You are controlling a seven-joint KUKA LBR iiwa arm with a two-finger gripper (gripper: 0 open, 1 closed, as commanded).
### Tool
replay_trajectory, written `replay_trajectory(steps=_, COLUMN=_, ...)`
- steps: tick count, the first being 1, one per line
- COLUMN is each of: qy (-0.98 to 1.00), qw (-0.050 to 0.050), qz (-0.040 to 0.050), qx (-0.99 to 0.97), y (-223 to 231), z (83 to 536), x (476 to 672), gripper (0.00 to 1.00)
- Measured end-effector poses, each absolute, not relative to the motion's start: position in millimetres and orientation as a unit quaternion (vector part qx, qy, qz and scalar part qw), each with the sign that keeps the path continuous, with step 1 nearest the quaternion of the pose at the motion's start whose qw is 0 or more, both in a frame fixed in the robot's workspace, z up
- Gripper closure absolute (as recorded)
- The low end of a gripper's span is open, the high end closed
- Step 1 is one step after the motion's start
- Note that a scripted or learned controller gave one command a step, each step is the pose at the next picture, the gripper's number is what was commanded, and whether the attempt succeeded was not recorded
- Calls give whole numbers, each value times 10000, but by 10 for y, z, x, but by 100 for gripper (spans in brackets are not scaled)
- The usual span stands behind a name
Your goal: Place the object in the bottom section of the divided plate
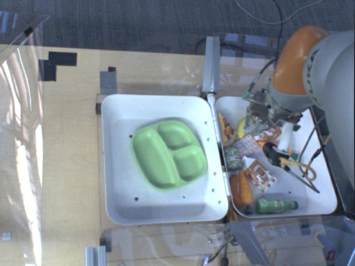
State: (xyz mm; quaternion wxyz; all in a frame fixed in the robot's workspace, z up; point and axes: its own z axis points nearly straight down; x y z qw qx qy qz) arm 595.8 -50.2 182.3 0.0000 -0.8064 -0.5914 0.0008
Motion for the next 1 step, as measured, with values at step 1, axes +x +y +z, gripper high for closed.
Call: replay_trajectory(steps=1, qy=-5797, qw=-26, qz=-37, qx=-8148, y=-900, z=881, x=5403, gripper=100)
